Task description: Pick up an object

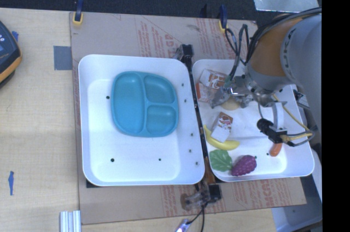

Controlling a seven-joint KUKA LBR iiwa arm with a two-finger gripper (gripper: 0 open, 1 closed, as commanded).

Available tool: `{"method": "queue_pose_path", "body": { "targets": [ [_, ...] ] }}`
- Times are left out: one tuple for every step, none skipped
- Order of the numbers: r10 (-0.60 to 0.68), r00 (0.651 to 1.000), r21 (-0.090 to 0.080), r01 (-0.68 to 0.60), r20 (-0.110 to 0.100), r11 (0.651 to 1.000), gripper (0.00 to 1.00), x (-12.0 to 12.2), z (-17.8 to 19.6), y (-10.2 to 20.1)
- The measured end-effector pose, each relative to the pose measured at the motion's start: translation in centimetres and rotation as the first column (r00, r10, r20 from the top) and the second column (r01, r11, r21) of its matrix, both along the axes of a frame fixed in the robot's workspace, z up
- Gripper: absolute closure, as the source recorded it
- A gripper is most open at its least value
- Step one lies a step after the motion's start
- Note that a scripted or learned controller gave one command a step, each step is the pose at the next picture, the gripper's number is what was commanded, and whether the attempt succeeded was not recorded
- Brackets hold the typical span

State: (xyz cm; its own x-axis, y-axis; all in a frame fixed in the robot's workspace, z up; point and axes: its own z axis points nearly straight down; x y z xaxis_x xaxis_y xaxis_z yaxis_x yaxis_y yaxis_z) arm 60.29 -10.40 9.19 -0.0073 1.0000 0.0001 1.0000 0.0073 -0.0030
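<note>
The right bin (295,168) holds several small items: a yellow banana (220,142), a small white carton (222,125), a green leafy piece (220,159), a purple grape bunch (244,164), an orange carrot-like piece (275,149) and a clear wrapped packet (210,81). My gripper (229,95) is low in the upper part of this bin, next to the packet and above the carton. The grey wrist with its orange band covers the fingers from above, and a pale round thing beneath them is mostly hidden.
The left bin (93,132) holds a blue divided plate (145,103). Both bins rest on a cardboard sheet (136,34) clamped to the wooden bench. Cables loop around the wrist. A black and yellow device (6,56) lies at the far left edge.
</note>
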Motion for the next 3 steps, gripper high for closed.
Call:
{"method": "queue_pose_path", "body": {
  "targets": [
    [-0.004,1.0,0.001,0.004,-0.003,1.0,0.0,4.9,0.0,0.3],
    [0.002,1.0,-0.001,-0.002,-0.001,1.0,1.0,5.0,1.4,0.2],
    [-0.003,1.0,-0.006,0.003,0.022,1.0,1.0,-1.1,1.0,-4.8]
  ]
}}
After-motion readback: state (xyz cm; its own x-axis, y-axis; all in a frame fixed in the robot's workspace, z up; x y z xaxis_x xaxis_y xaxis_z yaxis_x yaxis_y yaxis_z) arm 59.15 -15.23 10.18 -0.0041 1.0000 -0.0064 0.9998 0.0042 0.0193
